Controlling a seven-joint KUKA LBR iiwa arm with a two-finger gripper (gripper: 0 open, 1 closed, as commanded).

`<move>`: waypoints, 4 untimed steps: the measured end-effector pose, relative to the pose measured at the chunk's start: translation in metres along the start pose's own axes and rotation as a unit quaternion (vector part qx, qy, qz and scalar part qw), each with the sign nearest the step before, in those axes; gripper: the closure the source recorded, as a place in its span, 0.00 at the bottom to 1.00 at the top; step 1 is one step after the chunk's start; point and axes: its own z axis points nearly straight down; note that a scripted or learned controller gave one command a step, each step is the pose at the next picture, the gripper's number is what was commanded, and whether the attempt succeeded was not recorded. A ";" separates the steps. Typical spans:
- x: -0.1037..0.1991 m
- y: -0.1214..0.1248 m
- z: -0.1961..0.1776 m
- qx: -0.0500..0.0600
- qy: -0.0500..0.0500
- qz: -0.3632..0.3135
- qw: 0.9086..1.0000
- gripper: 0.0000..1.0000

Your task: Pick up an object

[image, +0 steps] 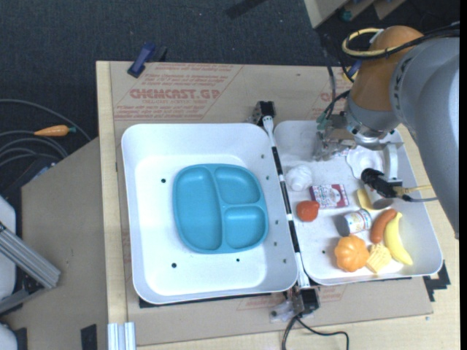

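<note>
My gripper point(327, 149) hangs low over the far part of the right bin point(419, 262), pointing down at bare white floor. Nothing can be made out in its grasp. Closest to it lies a crumpled white object point(298, 176), a little to its near left. Further toward me are a red-and-white packet point(328, 195), a red tomato point(308, 211), a small jar point(354, 222), an orange pumpkin point(351, 253), a yellow cheese wedge point(379, 258), a banana point(398, 239) and a reddish sausage point(381, 225).
The left bin point(146, 268) holds a blue divided plate point(219, 207). A black clip point(264, 111) sits at the far end of the divider between the bins. The grey arm with its orange band point(379, 64) covers the right bin's far right corner.
</note>
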 end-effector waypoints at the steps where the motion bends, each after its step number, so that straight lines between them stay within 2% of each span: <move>1: 0.000 0.000 0.000 0.000 0.000 0.000 1.000 0.00; 2: 0.000 0.001 -0.010 -0.001 -0.001 0.000 1.000 1.00; 3: 0.000 0.000 -0.010 -0.001 -0.001 0.000 1.000 0.00; 4: -0.005 0.009 0.011 0.005 0.001 0.001 1.000 0.00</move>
